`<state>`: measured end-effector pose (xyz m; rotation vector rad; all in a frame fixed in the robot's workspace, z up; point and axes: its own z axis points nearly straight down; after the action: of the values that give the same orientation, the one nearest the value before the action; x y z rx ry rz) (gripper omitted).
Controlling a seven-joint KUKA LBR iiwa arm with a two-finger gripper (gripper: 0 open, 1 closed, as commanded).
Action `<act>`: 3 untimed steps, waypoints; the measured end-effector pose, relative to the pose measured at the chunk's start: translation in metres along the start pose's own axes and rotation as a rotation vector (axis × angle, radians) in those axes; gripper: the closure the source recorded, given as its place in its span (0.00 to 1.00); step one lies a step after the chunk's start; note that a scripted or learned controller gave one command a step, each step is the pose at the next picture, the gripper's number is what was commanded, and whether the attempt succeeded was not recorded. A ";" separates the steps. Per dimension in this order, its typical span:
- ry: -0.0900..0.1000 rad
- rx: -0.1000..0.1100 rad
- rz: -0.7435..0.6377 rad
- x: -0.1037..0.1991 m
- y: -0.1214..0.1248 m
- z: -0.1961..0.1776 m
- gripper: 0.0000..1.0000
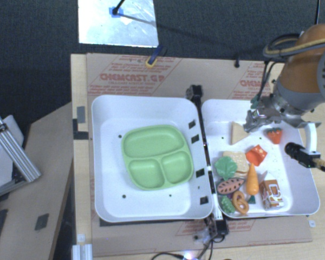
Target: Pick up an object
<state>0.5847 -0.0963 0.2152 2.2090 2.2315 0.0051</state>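
Note:
My gripper [254, 122] hangs over the far part of the right bin [309, 199], on the grey arm with its orange band. Just below it lies a tan wedge [238, 132], and a small red fruit [274, 136] sits to its right. A red pepper piece [256, 155], an orange carrot [252, 180], a green leafy piece [226, 167], a pale bread slice [236, 157], a sausage [230, 186], a pretzel [240, 201] and a brown box [272, 194] fill the near part of the bin. Nothing shows in the gripper's grasp.
The left bin [105, 118] holds a green divided plate [154, 156]. A black divider [201, 145] runs between the bins. A black cylinder [300, 155] juts over the right bin's right side. A metal frame [11, 156] stands off the bench at the left.

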 end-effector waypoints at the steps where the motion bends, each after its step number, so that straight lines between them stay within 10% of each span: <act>1: 0.001 -0.001 0.000 0.043 0.022 -0.013 1.00; 3: -0.001 0.001 0.003 0.107 0.062 0.000 1.00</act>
<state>0.6455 0.0108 0.2159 2.2127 2.2276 0.0034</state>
